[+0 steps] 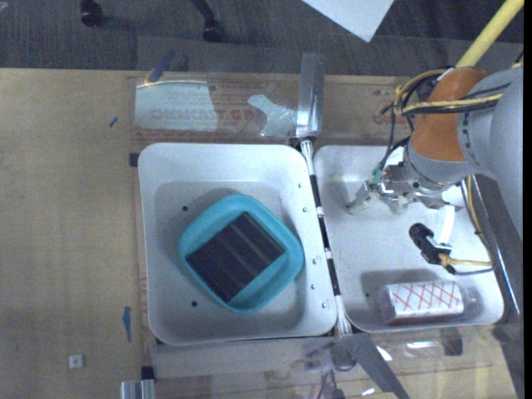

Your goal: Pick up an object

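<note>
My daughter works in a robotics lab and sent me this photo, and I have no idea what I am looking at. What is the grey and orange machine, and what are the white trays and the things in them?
The picture comes from one camera fixed above a bench, looking down at a slant. The grey machine with the orange band is a robot arm reaching in from the right. At its end is a gripper, its two-fingered hand, hanging over the right bin; I see nothing held between its fingers. Its job is to pick something up. Near the front of that bin lies a small packet with a red criss-cross pattern. The left bin holds a blue square dish with a dark insert.
</note>
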`<state>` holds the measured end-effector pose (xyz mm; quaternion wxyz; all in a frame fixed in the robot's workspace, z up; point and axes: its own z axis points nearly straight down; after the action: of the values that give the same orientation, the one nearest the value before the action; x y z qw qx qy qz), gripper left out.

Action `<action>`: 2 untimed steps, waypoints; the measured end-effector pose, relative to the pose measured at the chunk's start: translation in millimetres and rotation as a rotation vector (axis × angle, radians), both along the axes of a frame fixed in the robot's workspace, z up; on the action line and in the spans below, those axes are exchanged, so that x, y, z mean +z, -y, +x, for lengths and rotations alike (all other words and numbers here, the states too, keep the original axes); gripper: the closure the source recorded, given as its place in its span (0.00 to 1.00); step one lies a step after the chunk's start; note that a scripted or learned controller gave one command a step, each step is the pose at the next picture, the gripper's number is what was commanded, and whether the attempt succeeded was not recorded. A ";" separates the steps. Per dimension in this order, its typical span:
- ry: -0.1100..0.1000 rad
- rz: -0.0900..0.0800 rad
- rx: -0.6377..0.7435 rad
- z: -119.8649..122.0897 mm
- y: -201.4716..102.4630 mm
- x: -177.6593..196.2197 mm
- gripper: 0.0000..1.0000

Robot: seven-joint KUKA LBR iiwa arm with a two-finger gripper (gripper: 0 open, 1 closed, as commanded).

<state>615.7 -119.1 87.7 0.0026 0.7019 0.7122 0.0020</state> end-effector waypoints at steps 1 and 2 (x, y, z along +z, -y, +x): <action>-0.004 -0.001 -0.114 -23.1 82.3 53.0 0.00; -0.008 0.001 0.065 -136.6 33.9 47.8 0.00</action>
<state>479.1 -152.9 135.5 -0.0007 0.6785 0.7346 -0.0002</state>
